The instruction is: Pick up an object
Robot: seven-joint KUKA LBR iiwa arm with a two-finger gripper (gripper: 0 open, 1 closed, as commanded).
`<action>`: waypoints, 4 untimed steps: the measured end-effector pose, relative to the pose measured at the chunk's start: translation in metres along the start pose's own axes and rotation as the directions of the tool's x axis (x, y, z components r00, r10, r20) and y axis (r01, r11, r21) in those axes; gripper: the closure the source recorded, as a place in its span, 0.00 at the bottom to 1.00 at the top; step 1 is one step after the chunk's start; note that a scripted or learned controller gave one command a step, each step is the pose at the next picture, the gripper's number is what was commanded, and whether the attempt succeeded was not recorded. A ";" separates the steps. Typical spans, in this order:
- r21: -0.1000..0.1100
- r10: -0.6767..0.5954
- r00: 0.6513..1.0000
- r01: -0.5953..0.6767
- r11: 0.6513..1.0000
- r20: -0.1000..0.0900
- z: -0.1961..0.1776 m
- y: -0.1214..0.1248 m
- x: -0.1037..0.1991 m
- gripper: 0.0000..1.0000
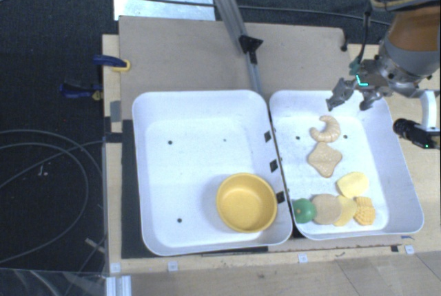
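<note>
Objects for picking all sit in the right bin (403,171), and I'll take that bin as my landmark. Nearest its front rim I see a cluster packed tight: a green ball-like piece (303,208), a tan round piece (326,208), a pale yellow wedge (345,211) and a waffle-textured yellow piece (364,210), each touching or overlapping its neighbour. I judge that crowding makes them poor first picks, since fingers would have little room to slip between them. Just behind the cluster lies a yellow chip-shaped piece (352,184), close to it but with more bare floor on its far side. Toward the bin's middle rests a flat beige star-like piece (324,160), and just beyond it, nearly touching, a curved croissant-shaped piece (328,129). Open white floor lies on both sides of these two, so I reckon they give the cleanest approach.

Over the bin's far rim the gripper (351,96) hangs with its fingers spread apart and nothing between them, above the croissant piece and clear of it. From there I would judge a short descent toward me enough.

Left of the right bin, the left bin (165,115) holds a yellow bowl (247,202) near its front right corner. The two rims touch, which leaves no gap along that shared edge.
</note>
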State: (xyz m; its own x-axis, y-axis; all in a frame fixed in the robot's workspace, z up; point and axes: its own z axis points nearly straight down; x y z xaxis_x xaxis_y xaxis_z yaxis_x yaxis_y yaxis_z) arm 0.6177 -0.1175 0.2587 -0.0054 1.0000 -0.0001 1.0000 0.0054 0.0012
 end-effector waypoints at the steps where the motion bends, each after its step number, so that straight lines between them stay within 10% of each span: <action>1: -0.001 0.000 1.000 0.000 1.000 0.000 0.000 0.000 0.000 0.00; 4: -0.001 0.004 1.000 -0.004 1.000 0.001 0.161 0.002 0.011 0.00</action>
State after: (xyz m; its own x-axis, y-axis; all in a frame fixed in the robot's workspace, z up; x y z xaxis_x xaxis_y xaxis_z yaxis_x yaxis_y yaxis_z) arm 0.6194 -0.1067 0.0978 -0.0010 1.0000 -0.0009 1.0000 0.0010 0.0018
